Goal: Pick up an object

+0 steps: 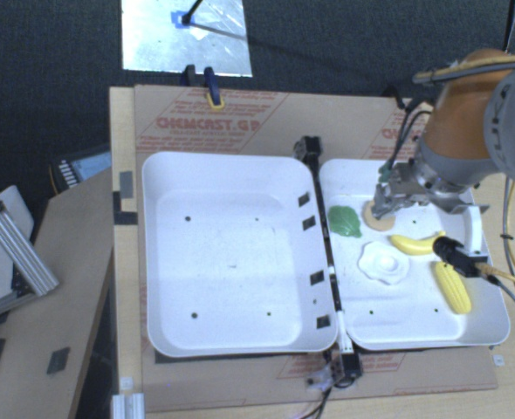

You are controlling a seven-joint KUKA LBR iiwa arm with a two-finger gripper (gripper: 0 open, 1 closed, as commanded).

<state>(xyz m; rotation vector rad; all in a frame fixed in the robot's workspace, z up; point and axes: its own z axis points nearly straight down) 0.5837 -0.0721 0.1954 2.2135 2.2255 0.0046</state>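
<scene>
Step in hand looks like the approach onto a target. Your pincer [384, 209] sits low in the right bin [493, 321], and the tan disc [381, 223] lies flat directly under its tip. They may be touching, but you can't confirm contact from here. You also can't tell whether the pincer is spread or pressed together, because the wrist hides it. Nothing is visibly lifted, so log the pick as not yet done.

Next move, as a judgement: get a bite on the disc's edge, then raise straight up. It's thin and flat on the floor, so a slip seems likely.

Around the pincer:
- **Green leaf [345, 222]:** just beside it on the left-bin side, nearly touching the disc.
- **Banana [415, 243]:** just beside it, toward the front and the arm's side.
- **White egg shape [384, 264]:** near, straight toward the front.
- **Corn cob [452, 288]:** well apart, toward the front and the arm's side.
- **Left bin [231, 251]:** past the leaf, across the divider.

The leaf and the banana crowd the disc, so watch for snagging either one.
</scene>
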